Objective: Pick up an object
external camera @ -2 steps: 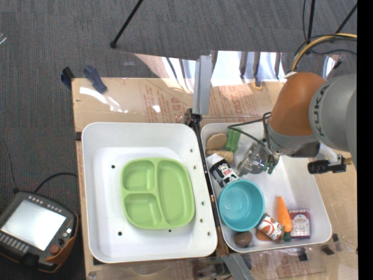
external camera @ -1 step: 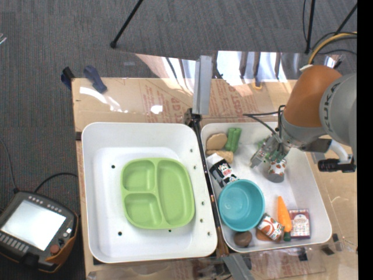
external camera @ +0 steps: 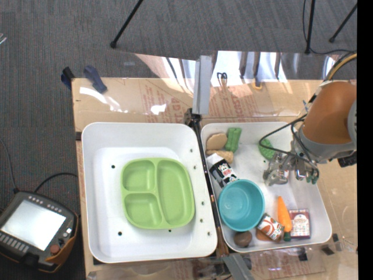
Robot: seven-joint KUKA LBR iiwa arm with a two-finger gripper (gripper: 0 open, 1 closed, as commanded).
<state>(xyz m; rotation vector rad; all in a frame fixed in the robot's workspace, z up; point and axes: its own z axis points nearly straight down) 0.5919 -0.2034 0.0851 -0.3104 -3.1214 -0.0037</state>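
Approaching stage: gripper (external camera: 284, 173) hovering at frame right over right bin (external camera: 317, 200), jaws' state indiscernible; next, descend onto the carrot (external camera: 283, 213).

Dark grey carpet (external camera: 52, 34) surrounds a cardboard-topped bench (external camera: 140, 98); 2 black stand legs (external camera: 129, 17) cross behind it.

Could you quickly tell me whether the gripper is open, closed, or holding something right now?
Two-finger gripper: hanging over the right shallow white bin, above bare floor near the teal plastic bowl; open or closed cannot be told, and nothing is visibly held.
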